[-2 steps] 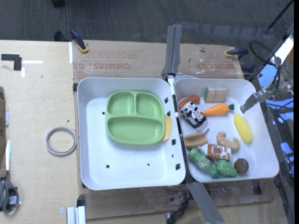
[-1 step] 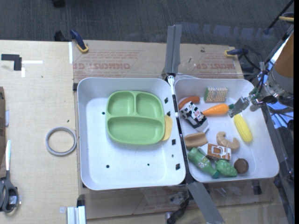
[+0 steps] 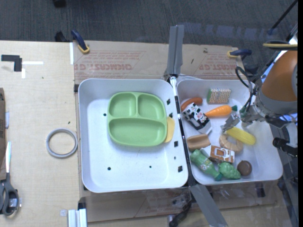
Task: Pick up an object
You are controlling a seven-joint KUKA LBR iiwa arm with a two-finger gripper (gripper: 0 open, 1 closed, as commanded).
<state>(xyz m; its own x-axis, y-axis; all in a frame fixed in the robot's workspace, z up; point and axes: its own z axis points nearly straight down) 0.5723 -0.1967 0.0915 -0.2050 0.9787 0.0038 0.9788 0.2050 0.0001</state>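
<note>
In the camera view, the claw (image 3: 233, 122) hangs low in the right bin (image 3: 270, 167), just above the yellow corn (image 3: 241, 135) and beside the orange carrot (image 3: 218, 111), its grip state impossible to tell, while the left bin (image 3: 94, 141) holds 1 green divided plate (image 3: 137, 118).

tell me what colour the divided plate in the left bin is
Light green divided plate, clearest in the camera view.

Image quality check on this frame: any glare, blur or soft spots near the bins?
Camera view: lighting even and soft; the green plate casts a faint shadow in the left bin. No strong glare on the white plastic. The tool looks slightly smeared, over the right bin. Toys stay sharp; the corn reads clearly.
</note>
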